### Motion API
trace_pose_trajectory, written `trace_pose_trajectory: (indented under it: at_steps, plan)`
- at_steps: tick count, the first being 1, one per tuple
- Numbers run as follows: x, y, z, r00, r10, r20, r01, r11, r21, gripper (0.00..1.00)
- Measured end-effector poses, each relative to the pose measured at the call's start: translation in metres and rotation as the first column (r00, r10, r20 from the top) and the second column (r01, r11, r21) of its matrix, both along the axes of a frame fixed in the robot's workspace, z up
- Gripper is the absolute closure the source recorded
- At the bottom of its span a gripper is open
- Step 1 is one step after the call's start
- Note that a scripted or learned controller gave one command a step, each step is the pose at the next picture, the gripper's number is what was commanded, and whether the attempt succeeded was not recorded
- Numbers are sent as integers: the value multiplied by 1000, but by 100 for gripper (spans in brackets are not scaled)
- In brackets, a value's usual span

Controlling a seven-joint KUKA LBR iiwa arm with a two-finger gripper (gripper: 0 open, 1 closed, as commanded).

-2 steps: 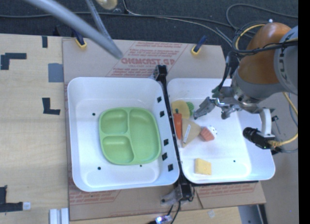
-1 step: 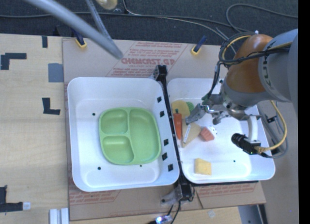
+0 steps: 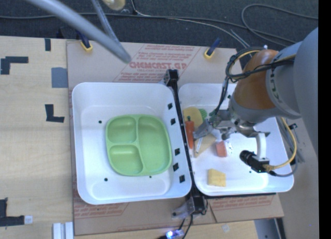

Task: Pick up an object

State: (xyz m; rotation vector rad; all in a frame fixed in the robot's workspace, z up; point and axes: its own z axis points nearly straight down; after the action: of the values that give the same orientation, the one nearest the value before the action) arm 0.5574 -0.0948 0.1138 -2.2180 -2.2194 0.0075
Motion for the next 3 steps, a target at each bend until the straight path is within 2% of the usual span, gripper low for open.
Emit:
trace_pose_trajectory:
  at_steps: [1,2,3]
  plan:
    - [1,0,-27,1000,0,7,0,1000,1,0]
    - [7,-5,-10,1000,-3,29,3,1000,-10,100]
    - [7,-2,32,1000,1,8,-1,1000,1,100]
